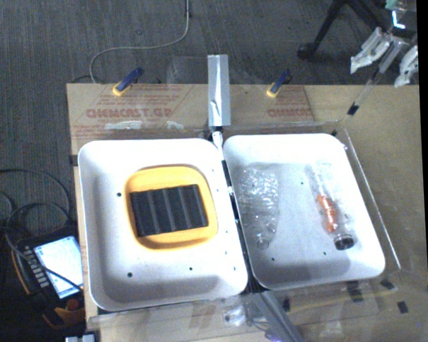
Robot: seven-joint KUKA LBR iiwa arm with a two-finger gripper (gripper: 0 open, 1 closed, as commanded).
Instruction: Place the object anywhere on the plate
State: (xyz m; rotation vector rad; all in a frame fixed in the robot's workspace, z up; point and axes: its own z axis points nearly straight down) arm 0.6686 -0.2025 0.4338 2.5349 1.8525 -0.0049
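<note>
Camera view. The yellow plate (140, 183) lies in the left bin (105, 263), and a dark ribbed panel (168, 210) covers its middle. Two candidate objects lie in the right bin (303, 265), both to the right of the plate. A crumpled clear bottle (261, 196) is the nearer one, just across the bin walls from the plate. A slim clear tube (327, 208) with orange contents and a dark cap lies farther right. Which of them is the task's object cannot be settled from this view. Neither touches the plate.

Step in hand, as judged: the approach and pick, with no transfer yet begun. Recommendation: descend squarely over the chosen item and close across its narrow axis. The tube lies roughly lengthwise front to back, so a grasp across its mid-length would suit. The bottle is thin-walled and likely to buckle or slip, so it wants a centred grip. The carry must clear the two adjoining bin walls before lowering over the plate. Anywhere on the plate satisfies the task, so its broad middle is the safest target.

Arm pose: the gripper (387, 53) shows as pale parts far up and to the right of the plate, beyond the right bin's far corner and well apart from both objects. Whether it is open or closed cannot be told. Nothing is seen held in it.
</note>
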